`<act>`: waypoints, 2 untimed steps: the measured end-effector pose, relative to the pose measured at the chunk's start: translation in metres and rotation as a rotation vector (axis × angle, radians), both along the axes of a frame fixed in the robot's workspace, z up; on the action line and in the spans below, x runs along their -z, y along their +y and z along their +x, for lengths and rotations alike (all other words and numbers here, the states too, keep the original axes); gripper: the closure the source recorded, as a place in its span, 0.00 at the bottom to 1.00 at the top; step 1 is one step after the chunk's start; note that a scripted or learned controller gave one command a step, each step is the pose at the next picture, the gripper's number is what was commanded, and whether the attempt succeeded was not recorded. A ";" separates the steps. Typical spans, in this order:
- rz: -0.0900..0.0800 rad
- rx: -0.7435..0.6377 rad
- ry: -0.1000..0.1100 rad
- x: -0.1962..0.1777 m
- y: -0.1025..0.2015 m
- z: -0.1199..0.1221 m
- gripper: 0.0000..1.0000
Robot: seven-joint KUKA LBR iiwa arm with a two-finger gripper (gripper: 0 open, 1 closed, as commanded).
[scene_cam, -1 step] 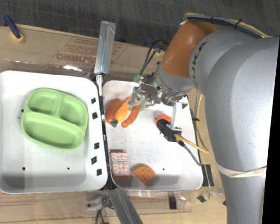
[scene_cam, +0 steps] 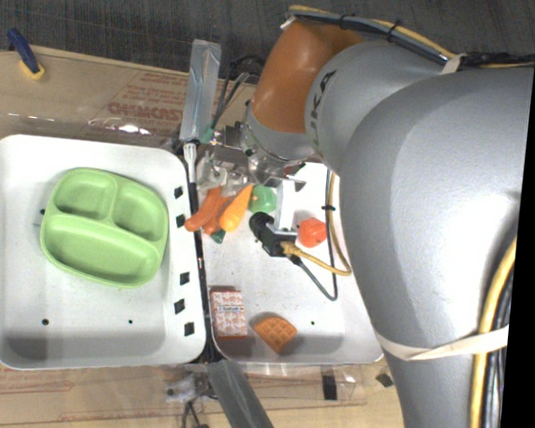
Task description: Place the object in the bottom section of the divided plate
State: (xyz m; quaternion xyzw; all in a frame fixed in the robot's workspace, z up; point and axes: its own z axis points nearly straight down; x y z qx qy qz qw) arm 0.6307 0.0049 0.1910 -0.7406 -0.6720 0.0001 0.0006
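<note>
Two carrots [scene_cam: 219,210] are lying just below my gripper [scene_cam: 224,162] mid-frame, long axes slanting lower-left; I'm not seeing its grip state; green divided plate [scene_cam: 106,226] is sitting left.

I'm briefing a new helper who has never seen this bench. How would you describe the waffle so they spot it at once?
Look in the right white bin, at its near edge, well below the carrots and the gripper. The waffle lies flat just right of a small printed box. It is the one golden-brown piece with a grid of little squares.
</note>
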 end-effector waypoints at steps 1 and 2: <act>-0.001 0.013 0.002 -0.044 0.075 -0.075 1.00; -0.004 0.151 0.006 0.010 0.147 -0.088 1.00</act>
